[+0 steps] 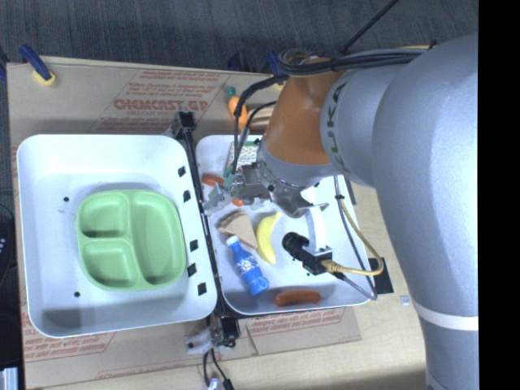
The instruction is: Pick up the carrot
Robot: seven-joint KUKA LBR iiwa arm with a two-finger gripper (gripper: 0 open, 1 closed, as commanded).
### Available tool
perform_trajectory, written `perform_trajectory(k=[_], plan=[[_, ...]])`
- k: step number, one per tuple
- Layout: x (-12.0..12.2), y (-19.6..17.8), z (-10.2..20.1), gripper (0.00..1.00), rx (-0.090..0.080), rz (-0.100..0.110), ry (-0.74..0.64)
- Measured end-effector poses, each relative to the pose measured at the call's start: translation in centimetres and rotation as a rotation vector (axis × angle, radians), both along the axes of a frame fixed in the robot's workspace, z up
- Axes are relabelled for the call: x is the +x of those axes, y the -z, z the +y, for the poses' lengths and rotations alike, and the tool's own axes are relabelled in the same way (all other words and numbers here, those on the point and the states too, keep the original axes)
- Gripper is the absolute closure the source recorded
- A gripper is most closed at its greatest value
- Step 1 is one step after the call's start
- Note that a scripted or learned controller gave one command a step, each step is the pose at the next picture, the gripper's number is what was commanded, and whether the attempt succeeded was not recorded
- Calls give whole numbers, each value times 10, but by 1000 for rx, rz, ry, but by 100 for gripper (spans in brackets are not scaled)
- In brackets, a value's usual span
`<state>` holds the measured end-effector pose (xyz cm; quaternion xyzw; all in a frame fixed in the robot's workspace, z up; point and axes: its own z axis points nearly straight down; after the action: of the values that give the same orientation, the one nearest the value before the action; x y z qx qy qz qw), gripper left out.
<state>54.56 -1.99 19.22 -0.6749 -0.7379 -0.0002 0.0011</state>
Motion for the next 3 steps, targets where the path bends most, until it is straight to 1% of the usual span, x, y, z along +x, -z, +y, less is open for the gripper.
perform_trajectory(k=[1,2,3], plan=[[111,-45,20,0,-2,0,-2],[110,1,17,0,-3,4,6],[95,1,-17,0,-2,5,136]])
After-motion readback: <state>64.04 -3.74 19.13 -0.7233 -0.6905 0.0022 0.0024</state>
